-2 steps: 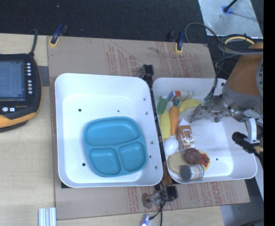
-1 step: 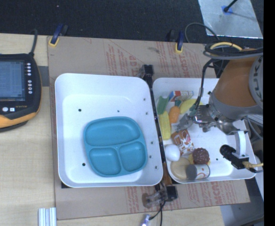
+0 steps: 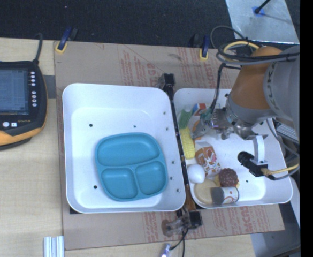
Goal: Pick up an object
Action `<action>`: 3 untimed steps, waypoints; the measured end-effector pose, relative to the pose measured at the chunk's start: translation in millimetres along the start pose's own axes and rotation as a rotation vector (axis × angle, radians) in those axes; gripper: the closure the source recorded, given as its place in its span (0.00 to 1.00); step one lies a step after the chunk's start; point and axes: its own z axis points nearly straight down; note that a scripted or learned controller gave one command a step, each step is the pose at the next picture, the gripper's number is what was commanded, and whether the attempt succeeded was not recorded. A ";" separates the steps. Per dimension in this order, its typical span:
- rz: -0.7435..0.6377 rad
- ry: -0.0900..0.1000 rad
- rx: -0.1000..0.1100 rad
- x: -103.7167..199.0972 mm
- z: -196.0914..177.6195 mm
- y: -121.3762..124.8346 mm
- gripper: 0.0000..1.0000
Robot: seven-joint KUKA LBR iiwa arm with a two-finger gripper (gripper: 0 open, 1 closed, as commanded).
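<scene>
Objects clustered in right bin: corn cob along left wall, white egg, wrapped snack, dark ball, cup at near edge. Gripper low over far-left part of bin, above green item; open or closed: cannot tell. Left bin bears blue divided plate. Advice: choose isolated target, descend vertically, centre over it, avoid bin wall, verify hold before lifting.

One cam, fixed above the bench, looking down at a slant, mid-range. Both bins in frame: left bin, right bin. Arm comes in from frame right. Dark strip along the top, probably floor.
</scene>
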 end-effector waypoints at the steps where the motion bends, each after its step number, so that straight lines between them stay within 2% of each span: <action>1: 0.004 -0.005 -0.004 -8.7 17.4 -79.8 0.00; 2: 0.004 -0.007 -0.006 -4.4 16.8 -33.0 0.00; 3: 0.007 0.005 0.030 -11.6 21.5 68.5 0.00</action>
